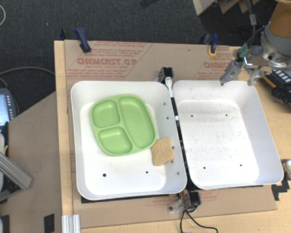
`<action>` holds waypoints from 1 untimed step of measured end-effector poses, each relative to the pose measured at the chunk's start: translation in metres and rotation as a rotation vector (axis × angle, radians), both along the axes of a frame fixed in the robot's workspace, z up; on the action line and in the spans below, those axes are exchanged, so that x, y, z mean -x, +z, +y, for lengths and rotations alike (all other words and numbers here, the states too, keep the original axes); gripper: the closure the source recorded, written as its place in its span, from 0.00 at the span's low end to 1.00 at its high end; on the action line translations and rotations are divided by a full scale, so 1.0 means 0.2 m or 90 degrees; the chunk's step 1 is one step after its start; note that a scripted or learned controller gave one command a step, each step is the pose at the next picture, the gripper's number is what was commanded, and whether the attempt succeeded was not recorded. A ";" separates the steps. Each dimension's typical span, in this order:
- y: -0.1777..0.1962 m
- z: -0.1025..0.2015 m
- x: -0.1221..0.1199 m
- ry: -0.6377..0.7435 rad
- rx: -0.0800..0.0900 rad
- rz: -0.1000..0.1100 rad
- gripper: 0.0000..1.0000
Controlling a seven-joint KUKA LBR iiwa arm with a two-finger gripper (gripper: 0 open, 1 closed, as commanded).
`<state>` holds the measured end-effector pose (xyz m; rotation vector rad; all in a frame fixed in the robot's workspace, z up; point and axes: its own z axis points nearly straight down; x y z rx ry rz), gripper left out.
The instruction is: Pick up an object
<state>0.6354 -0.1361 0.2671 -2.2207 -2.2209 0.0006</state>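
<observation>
A green divided plate [123, 125] lies in the left bin [87, 178]. A small tan square piece [162, 152] rests against the plate's lower right edge, near the bin's right wall. My gripper [242, 75] hangs over the far right corner of the right bin [223, 135], well away from both objects. Its two grey fingers [230, 74] are spread open with nothing between them.
A black-and-white fitting [166, 74] sits at the far end of the seam between the bins. A blue clamp [82, 40] and a yellow clamp [213, 48] grip the bench's far edge. Dark specks dot the right bin's floor.
</observation>
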 end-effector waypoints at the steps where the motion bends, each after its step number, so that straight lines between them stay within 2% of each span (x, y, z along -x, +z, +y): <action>1: 0.76 0.01 0.03 0.001 0.003 -0.014 0.00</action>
